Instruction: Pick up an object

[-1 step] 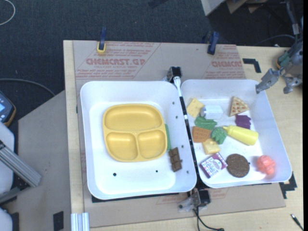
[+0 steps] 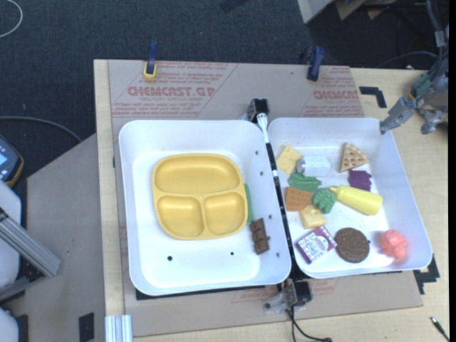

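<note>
From my seat this looks like the approach step: the gripper (image 2: 396,117) sits at the upper right, just beyond the far corner of the right bin (image 2: 410,191), with nothing between its fingers, though I cannot tell how wide they stand. No object is picked out by the task, so any of the toy foods in that bin would do: the yellow squash (image 2: 358,199), the brown cookie (image 2: 352,244), the pink piece (image 2: 392,244), the pizza slice (image 2: 352,157) or the purple packet (image 2: 314,244). They lie close together toward the middle, some touching, so I judge the next move calls for swinging in over the bin, choosing one with room around it, such as the cookie or the pink piece, and coming straight down. The left bin (image 2: 135,191) bears a yellow divided tray (image 2: 199,194) and a small chocolate bar (image 2: 259,235) beside it. Both bins rest on a cardboard sheet (image 2: 214,91) clamped to the bench, with dark carpet (image 2: 107,13) beyond.
</note>
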You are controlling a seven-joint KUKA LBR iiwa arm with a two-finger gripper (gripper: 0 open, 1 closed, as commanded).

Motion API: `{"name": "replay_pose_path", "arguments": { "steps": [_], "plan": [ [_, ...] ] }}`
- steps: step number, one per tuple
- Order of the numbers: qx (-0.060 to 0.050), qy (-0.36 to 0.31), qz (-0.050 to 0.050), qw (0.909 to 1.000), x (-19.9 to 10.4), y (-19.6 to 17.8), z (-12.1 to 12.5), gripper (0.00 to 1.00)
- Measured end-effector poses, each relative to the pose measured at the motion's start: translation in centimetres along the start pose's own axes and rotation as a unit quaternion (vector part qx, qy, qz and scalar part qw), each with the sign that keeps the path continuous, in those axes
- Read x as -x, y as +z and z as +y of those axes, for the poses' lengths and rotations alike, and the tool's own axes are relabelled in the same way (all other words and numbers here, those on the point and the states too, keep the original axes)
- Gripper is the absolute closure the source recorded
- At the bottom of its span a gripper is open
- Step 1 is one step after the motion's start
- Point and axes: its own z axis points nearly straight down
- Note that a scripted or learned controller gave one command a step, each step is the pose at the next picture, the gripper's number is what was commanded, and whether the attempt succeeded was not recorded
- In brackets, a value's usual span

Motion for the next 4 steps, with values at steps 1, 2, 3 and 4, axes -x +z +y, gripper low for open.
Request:
{"name": "replay_pose_path", "arguments": {
  "steps": [1, 2, 3, 4],
  "plan": [
    [-0.003, 0.0, 0.001, 1.0, -0.1, 5.3, -1.1, 0.0],
    [-0.002, 0.0, 0.001, 1.0, -0.8, 9.7, -1.1, 0.0],
    [-0.002, 0.0, 0.001, 1.0, -0.8, 14.3, -2.0, 0.0],
    [-0.002, 0.0, 0.001, 1.0, -0.9, 19.5, -2.0, 0.0]
  ]
}}
